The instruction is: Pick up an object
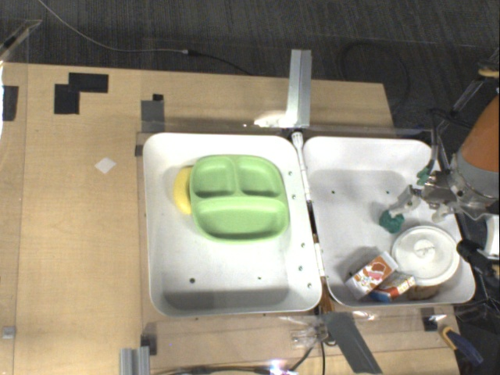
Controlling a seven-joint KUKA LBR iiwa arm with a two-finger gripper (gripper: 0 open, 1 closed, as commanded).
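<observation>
My gripper [412,198] reaches in from the right over the right bin [351,170], low above its floor. Just below and left of its tip lies a small teal object [391,223]; whether they touch I cannot tell. A round white bowl [424,254] sits at the bin's front right, close under the wrist. A crumpled snack packet [372,275] with red and orange print lies in the front of that bin, with a small red and blue pack [393,289] beside it.
In the left bin [226,287] a green divided plate [237,196] rests toward the back, with a yellow object [181,191] partly tucked under its left side. A metal post [299,88] stands behind the seam between the bins.
</observation>
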